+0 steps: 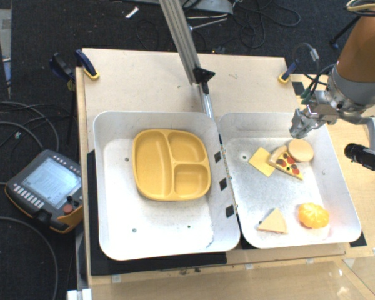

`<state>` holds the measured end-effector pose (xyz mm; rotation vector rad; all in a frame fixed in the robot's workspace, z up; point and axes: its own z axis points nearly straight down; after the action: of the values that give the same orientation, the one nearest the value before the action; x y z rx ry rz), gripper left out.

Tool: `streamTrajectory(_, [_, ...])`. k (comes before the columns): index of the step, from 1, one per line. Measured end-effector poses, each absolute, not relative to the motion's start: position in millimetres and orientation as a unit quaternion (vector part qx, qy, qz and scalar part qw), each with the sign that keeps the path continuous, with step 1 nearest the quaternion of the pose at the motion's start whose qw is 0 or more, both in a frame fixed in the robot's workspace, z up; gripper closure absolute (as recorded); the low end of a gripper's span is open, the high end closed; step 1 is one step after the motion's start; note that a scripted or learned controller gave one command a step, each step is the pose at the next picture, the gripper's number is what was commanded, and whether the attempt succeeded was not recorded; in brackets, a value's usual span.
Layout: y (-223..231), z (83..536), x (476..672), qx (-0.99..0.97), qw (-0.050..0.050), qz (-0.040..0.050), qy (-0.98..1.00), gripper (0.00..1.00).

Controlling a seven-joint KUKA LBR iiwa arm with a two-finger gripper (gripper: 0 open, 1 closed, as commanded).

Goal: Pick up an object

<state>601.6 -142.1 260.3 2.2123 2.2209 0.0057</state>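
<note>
**A:** Tan, round, bun-looking toy (300, 150) in the right bin (337, 220), touching the pizza slice (286, 162) at the slice's upper right. Gripper (299, 126) just above the bun. Can't tell fingers apart or together.

**B:** Probably light, hard plastic, kinda slippery. Best pinched across the rounded sides, low down. Cheese square (261, 161) just left of the slice, too flat to bother with.
</note>
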Motion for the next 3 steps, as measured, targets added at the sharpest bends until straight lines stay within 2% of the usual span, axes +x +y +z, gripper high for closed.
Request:
streamTrajectory(1, [-85,261,591.2,0.704,0.0,0.0005,0.71,1.0])
streamTrajectory(2, [-36,246,569.6,0.705,-0.002,-0.0005,0.71,1.0])
streamTrajectory(3, [13,251,556.6,0.704,-0.001,0.0002,0.71,1.0])
